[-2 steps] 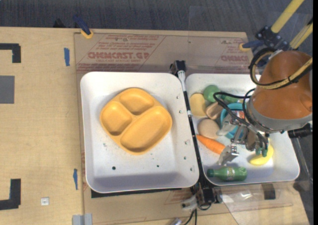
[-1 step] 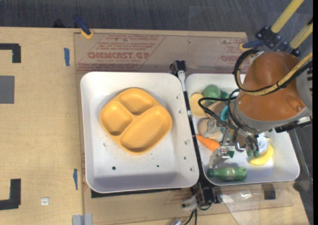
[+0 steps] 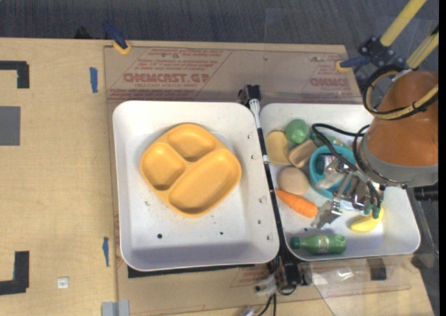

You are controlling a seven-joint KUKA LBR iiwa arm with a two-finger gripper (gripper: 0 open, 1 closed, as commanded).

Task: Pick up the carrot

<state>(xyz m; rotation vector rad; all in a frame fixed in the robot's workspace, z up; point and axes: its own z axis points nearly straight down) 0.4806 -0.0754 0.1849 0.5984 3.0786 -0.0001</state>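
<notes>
Green bottle [image 3: 318,242] lies frontmost; just behind, the hand [image 3: 327,214] hovers released beside the carrot [image 3: 298,203].

Only readable text: red "CHEMCAST GP" print on the brown protective sheet [image 3: 230,70] beyond my fingers, far-left of them. Same print repeats at its right corner, too cropped to read.
</notes>
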